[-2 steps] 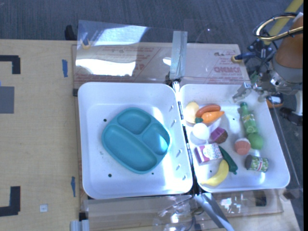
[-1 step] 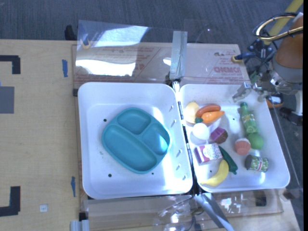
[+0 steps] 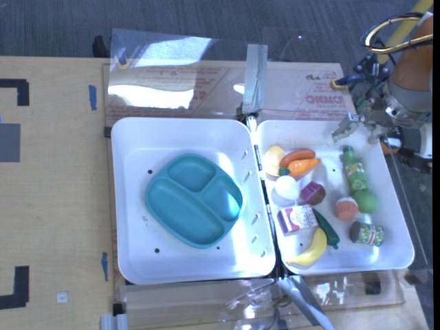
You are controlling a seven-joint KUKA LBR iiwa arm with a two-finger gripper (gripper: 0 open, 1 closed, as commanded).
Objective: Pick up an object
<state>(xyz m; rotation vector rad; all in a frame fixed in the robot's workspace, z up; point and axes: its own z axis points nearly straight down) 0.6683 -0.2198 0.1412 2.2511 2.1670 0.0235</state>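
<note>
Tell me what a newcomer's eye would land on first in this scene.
First, the teal divided plate, alone in the middle of the left bin. Next, the bright clutter of toy food in the right bin: a yellow banana near the front edge, an orange carrot toward the back, a green bottle along the right side. The gripper hangs over that bin's back right corner.

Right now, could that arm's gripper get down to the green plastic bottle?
Probably yes: the green plastic bottle lies uncovered near the right white bin's far edge, just below the gripper, nothing stacked on it.
</note>
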